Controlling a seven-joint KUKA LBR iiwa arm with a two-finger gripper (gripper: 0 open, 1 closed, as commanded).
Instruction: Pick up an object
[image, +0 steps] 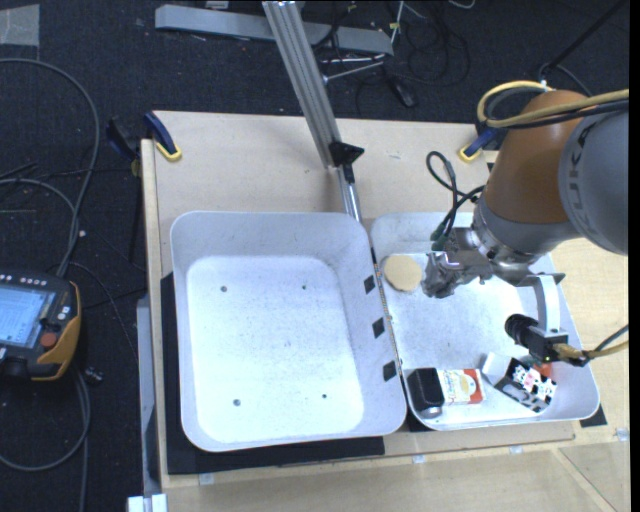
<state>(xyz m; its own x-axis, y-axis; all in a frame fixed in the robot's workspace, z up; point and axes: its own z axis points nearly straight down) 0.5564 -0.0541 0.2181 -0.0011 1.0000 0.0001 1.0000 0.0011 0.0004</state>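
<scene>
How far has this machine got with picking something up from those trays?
Nothing looks lifted yet. The tool is low in the right bin, right beside a round tan object, which lies on the bin floor. A small red and white box and a black item lie near the front. Gripping and lifting remain.

Several small objects in the right bin (570, 320). Near its far left corner, a pale tan round disc (402, 272), lying flat, just beside the bin's left wall. Along the near edge, a black rectangular block (426, 390) — touching or nearly touching a red-and-white packet (463, 385) on its right. Farther right, in the near right corner, a small black, white and red item (529, 382), tilted — details too small to make out.
</scene>
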